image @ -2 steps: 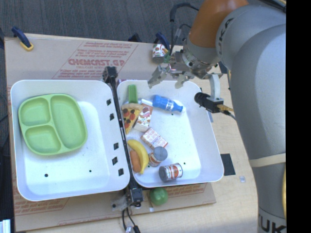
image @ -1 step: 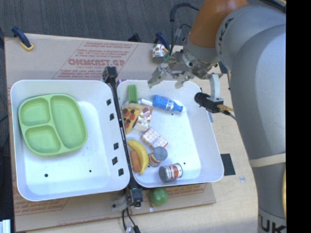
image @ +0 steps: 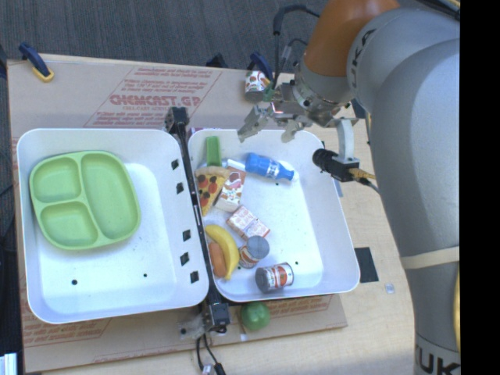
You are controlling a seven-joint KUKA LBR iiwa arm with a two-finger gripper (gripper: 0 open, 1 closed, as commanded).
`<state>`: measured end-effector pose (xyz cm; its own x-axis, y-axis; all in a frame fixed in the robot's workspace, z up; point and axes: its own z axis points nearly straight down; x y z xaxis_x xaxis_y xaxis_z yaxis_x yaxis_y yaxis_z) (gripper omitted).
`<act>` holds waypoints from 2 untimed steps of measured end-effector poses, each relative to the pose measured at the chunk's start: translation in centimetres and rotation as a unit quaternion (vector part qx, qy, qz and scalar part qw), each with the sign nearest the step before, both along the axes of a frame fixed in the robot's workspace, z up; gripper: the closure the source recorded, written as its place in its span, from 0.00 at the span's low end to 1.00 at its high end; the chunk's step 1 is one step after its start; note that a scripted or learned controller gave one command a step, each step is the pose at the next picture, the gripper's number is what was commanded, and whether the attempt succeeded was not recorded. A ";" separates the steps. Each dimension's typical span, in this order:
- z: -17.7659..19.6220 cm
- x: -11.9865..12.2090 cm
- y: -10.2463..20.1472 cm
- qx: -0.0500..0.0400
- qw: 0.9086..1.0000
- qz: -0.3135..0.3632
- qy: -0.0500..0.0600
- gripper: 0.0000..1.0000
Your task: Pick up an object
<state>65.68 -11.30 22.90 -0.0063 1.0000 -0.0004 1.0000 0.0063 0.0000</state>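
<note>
The jaws stand spread apart with nothing between them — the gripper hangs over the rim of the right bin at about 12 o'clock, its 2 grey fingers splayed out toward the bin's top edge. The arm, grey with its orange band, comes in from 3 o'clock and covers much of the right side of the view. Inside the right bin, a blue bottle lies on its side near 12 o'clock, just below the gripper but apart from it. At 11 o'clock a green stick-like item stands against the wall, with a pizza slice and a small pale carton just beside it. Near the bin's middle lies a red-and-white box; toward 7 o'clock a banana touches an orange item, and a grey round lid sits beside them. A red can lies on its side at 6 o'clock. Outside the bin, a green ball rests on the cardboard by the bottom rim. The left bin holds a green divided plate toward 10 o'clock.
</note>
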 end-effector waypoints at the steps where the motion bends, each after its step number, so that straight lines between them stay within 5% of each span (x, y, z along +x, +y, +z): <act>1: 0.0 0.0 0.0 0.000 1.000 0.000 0.000 0.00; 2: 0.0 0.0 0.0 0.000 1.000 0.000 0.000 0.00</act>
<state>65.68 -11.30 22.90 -0.0062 1.0000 -0.0004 1.0000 0.0062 0.0000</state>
